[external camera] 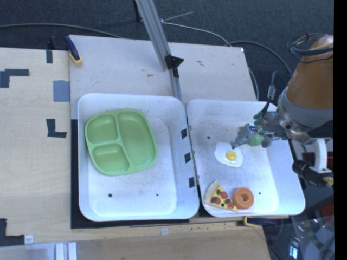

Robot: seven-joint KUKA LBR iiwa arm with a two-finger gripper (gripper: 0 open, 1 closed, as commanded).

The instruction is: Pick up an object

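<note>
White plastic bins sat side by side on the bench. Whether the gripper (pixel 242 138) was spread I could not tell; it hovered just right of the fried egg (pixel 229 156), the likeliest target, in the right bin (pixel 282 194).

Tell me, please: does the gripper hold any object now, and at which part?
Nothing is seen held. The gripper hangs just above the fried egg in the right bin.
</note>
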